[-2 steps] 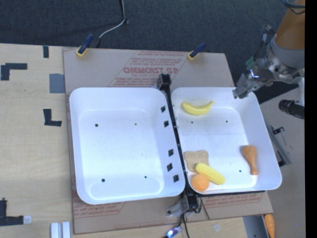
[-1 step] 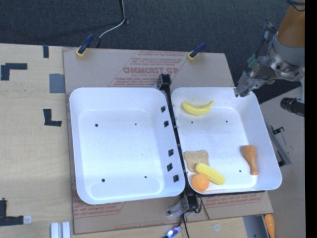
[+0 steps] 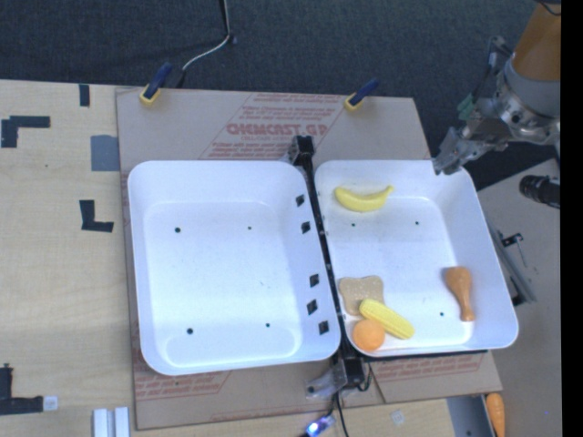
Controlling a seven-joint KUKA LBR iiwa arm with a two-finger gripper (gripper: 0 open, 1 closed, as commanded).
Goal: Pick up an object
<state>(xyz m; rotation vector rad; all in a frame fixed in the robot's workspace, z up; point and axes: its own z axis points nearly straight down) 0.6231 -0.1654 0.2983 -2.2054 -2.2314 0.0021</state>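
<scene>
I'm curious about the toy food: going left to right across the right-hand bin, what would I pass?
Banana → corn cob → chicken drumstick. The bread slice and orange overlap these in the order, so I leave them out.

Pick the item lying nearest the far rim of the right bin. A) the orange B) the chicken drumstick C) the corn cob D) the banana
D: the banana lies alone near the far rim of the right bin, while the orange, the corn cob and the chicken drumstick sit toward the near side.
</scene>
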